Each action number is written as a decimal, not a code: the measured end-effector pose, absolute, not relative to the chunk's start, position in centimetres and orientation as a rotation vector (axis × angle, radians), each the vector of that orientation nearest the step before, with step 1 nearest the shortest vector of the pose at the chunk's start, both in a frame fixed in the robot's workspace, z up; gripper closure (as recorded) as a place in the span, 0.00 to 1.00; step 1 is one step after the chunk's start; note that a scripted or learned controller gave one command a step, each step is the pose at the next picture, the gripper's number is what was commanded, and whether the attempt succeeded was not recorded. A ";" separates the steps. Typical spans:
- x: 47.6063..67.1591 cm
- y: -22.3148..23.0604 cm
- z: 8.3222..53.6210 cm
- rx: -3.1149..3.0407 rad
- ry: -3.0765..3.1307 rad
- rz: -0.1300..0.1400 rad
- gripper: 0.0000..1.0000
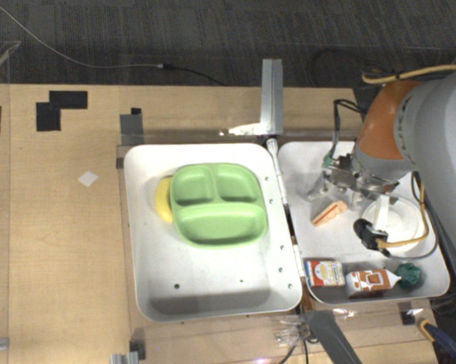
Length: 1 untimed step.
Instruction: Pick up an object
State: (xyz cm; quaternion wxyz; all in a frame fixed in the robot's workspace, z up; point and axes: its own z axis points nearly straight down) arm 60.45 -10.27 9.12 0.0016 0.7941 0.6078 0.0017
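1. Bench (57, 245) is pale wood, with dark carpet beyond its far edge; two shallow white bins sit side by side on it, left bin (153, 279) and right bin (295, 163).
2. Near edge of right bin, about 6 o'clock: small red-and-white carton (324, 273), then a brown-and-white carton (370, 282) lying on its side, then a dark green round object (410, 275) at its right end. All three close together in a row.
3. Right bin, centre: orange-and-cream wedge-shaped object (329, 213) lies on the floor, just below the gripper (340, 182). Not seen between the fingers.
4. Gripper hangs over the right bin, wrist entering from 3 o'clock, orange band above. Jaw state: cannot tell.
5. Left bin, centre: green compartment tray (216, 203), upside up; yellow object (163, 200) pokes out at its 9 o'clock edge, touching.
6. Far side, 12 o'clock: upright metal post (272, 96) between the bins.
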 end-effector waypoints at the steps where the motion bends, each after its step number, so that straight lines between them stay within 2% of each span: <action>1: 59.3 -9.1 8.8 2.581 1.780 0.010 0.00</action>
